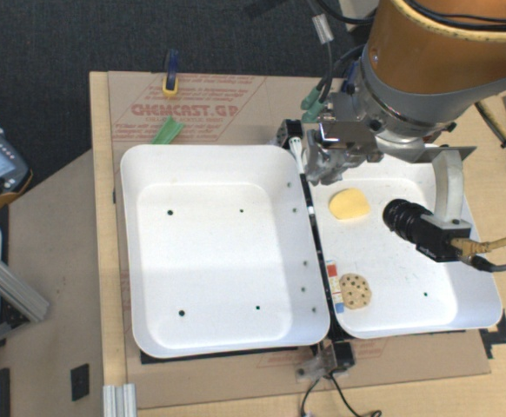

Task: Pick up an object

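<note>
We see the grey arm with its orange band reaching in over the right bin, its wrist low above that bin's far left corner. The gripper hangs just by the seam where the two bins meet; its tip is a blur of metal parts against the white rim, so whether the claw is open or closed we cannot tell, and we see nothing clearly held in it.

Taking the right bin as our landmark: a pale yellow, rounded piece lies on its floor toward the far left, just below and beside the gripper but apart from it. A round cookie-like disc with dark specks lies near the bin's near left corner, close to the dividing wall. Against that wall, just beside the disc, sits a small flat item with red and blue marks. A black cylinder on a grey bracket, part of the arm's gear, hovers over the bin's middle, with a cable running off to the right.

To the left of the right bin sits the left bin. Both rest on a brown cardboard sheet, where a green clip and a yellow-and-blue clamp sit beyond the left bin's far edge.
</note>
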`<state>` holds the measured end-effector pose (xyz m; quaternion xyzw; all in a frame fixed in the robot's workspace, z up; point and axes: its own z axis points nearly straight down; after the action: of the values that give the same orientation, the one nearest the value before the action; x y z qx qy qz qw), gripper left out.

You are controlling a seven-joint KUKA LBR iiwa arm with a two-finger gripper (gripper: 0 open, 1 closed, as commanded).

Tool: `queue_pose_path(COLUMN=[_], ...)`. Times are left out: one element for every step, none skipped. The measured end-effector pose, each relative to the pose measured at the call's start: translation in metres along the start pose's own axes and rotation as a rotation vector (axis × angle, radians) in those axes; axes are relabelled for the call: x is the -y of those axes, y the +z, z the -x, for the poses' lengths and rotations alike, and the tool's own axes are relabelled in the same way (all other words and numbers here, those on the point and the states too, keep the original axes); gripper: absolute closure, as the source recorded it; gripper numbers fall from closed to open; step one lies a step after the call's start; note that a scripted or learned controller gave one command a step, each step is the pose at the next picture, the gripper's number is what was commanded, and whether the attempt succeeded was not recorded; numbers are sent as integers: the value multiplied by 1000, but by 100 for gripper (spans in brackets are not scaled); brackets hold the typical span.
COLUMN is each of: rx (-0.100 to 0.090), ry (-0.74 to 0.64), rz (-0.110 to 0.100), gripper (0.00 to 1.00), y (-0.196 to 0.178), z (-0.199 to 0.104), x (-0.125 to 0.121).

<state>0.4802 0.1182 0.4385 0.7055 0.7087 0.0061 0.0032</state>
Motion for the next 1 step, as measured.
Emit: queue_pose_path(rx=[9], ry=[8], rz=[-31], gripper=[100], y=[160], z=[14], x=[6])
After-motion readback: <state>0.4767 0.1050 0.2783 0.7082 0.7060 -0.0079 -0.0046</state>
